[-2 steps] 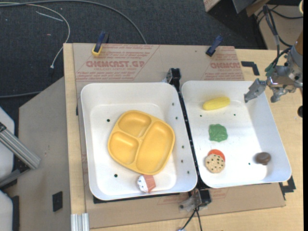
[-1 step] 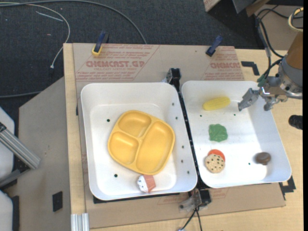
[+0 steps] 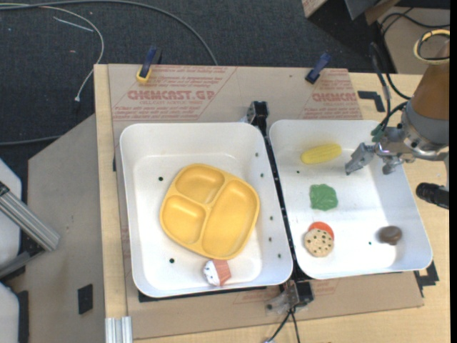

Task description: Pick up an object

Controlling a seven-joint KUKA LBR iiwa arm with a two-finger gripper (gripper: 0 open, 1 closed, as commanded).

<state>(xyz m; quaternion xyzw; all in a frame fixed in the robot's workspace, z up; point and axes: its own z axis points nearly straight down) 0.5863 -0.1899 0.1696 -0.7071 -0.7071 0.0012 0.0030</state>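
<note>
From my remote station I see two shallow white bins side by side on the table [image 3: 178,91]. The left bin [image 3: 136,191] holds a yellow three-compartment plastic plate [image 3: 209,211], with a small white-and-red object [image 3: 215,272] just beyond its near edge. The right bin [image 3: 407,213] holds a yellow toy corn cob [image 3: 320,153] at the far side, a green lumpy toy [image 3: 323,196] in the middle, a round chip-studded cookie [image 3: 319,241] nearer, and a small brown object [image 3: 389,235] at the near right. The gripper [image 3: 372,159] hangs over the right bin's far right, just right of the corn cob, fingers spread apart with nothing between them.
</note>
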